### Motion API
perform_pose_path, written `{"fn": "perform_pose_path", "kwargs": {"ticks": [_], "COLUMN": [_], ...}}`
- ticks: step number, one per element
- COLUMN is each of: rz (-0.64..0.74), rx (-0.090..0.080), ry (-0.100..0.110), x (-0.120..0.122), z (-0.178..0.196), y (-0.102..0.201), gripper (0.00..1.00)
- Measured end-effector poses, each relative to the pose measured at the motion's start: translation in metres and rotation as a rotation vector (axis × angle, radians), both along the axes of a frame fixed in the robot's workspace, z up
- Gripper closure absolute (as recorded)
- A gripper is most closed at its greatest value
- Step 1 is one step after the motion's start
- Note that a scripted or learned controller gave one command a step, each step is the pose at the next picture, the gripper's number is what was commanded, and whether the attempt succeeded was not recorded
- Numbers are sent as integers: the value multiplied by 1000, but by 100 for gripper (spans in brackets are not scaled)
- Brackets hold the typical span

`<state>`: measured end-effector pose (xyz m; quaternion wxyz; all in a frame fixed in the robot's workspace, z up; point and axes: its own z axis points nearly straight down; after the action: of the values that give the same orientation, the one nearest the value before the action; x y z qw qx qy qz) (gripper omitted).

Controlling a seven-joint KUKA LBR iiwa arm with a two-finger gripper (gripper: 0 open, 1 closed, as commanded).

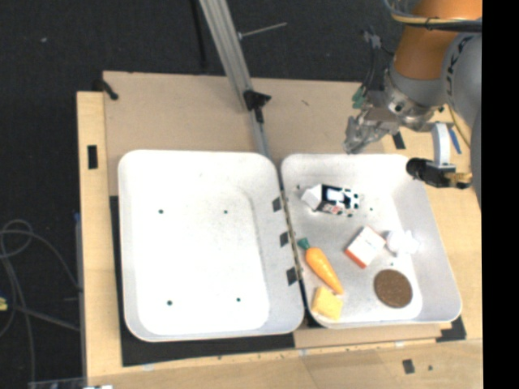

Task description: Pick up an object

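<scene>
Camera view: tapered orange carrot (323,269), flat brown disc (393,288), right bin (426,217).

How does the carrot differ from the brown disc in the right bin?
The carrot is orange, long and tapered; the brown disc is round and flat. The carrot lies at a slant near the bin's left wall, touching a yellow block; the disc sits apart, nearer the right. Both rest in the right bin.
</scene>
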<state>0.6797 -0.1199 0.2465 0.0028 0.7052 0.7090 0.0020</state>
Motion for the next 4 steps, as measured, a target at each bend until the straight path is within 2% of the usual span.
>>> {"fn": "perform_pose_path", "kwargs": {"ticks": [1,2,4], "rz": [2,0,1], "rx": [0,0,1], "ry": [-1,7,8], "x": [1,1,-3], "z": [53,34,1], "y": [-1,53,154], "gripper": [100,100,100]}}
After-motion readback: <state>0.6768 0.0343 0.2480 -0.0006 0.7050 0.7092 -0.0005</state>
